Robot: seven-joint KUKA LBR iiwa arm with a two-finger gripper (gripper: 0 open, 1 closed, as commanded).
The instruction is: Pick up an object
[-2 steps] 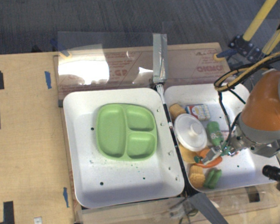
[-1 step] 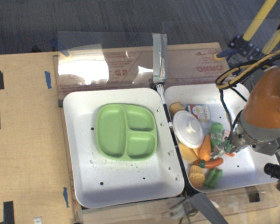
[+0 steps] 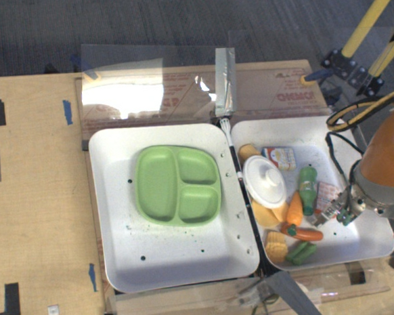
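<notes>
The right bin (image 3: 370, 245) holds several toy foods. A white round lid (image 3: 265, 180) lies at its left, with a green bottle (image 3: 308, 187) and an orange carrot (image 3: 294, 211) beside it. A red chili (image 3: 306, 234), a green pepper (image 3: 299, 252) and a yellow corn cob (image 3: 276, 245) sit near the front wall. A white and red packet (image 3: 279, 157) lies at the back. My gripper (image 3: 340, 212) is low over the bin's right part, just right of the bottle and carrot. Nothing visibly sits in it.
The left bin (image 3: 111, 194) carries a green divided plate (image 3: 177, 183). The arm's orange band (image 3: 387, 159) overhangs the right bin's right wall, with black cables (image 3: 339, 145) above it. A clear panel and cardboard (image 3: 178, 94) stand behind the bins.
</notes>
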